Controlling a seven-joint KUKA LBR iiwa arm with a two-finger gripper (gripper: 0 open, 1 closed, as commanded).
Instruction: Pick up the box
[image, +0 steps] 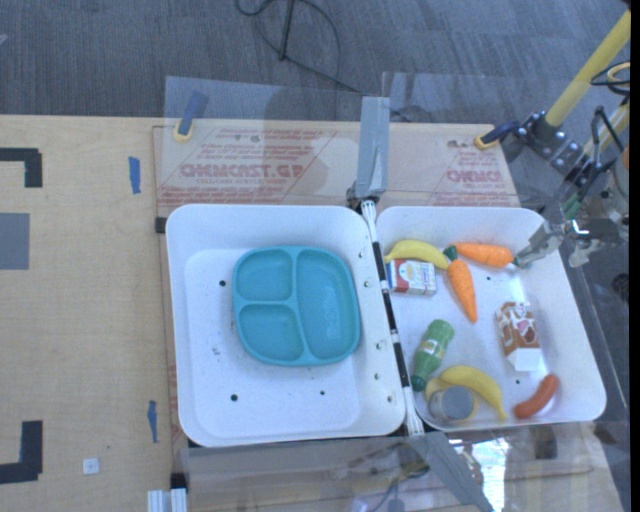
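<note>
A: Wooden bench (80, 330) carried two white bins; left bin (195, 400) had a teal divided plate (297, 304) in it.

B: And the box?

A: Box (412, 276) lay in the right bin (590, 390), upper-left part, just under a banana (418, 251), near the divider. Carrots (463, 290), a green bottle (432, 350) and a sausage (535, 397) lay nearby.

B: Gripper?

A: Gripper (535, 247) sat at the far-right rim, well apart from the box. Fingers — couldn't tell if spread or clenched.

Red "CHEMCAST GP" lettering runs across the clear sheet (255, 165) lying behind the bins.
</note>
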